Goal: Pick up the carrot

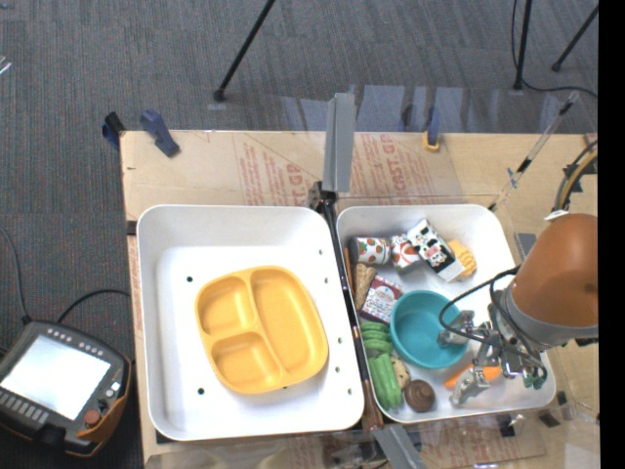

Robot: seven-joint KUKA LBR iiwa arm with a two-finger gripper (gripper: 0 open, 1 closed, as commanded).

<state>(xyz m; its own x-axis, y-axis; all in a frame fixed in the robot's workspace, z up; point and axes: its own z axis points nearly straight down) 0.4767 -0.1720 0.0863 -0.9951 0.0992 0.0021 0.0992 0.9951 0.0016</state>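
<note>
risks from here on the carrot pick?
1. The gripper sits low in the right bin with the carrot lying at its fingertips and half hidden; a partial pinch on the end may let it slip.
2. The teal bowl lies right beside the gripper, so lifting might knock or drag it.
3. The brown round item and green vegetable crowd that corner and may get bumped.

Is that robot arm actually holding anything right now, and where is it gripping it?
Cannot be told. The tool sits right at the carrot in the right bin, but a hold isn't visible.
</note>
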